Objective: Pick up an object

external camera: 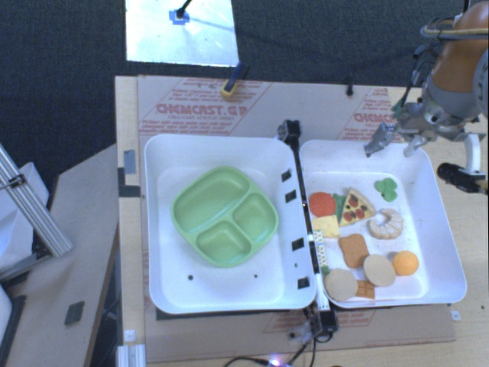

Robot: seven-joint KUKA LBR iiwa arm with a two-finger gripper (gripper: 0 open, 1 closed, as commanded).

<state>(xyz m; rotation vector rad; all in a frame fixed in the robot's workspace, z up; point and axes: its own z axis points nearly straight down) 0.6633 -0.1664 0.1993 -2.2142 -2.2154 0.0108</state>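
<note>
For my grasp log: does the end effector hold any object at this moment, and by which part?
Nothing is held. The end effector is open above the far edge of the right bin, with no object between its fingers.

Open white floor fills the right bin (428, 193) from 10 through 1 o'clock, below the raised gripper (396, 141). Toy food (359, 239) crowds its centre round to 7 o'clock, pieces touching. In the left bin (164, 159), a green divided plate (224, 216) occupies the centre, leaving a clear margin.
</note>
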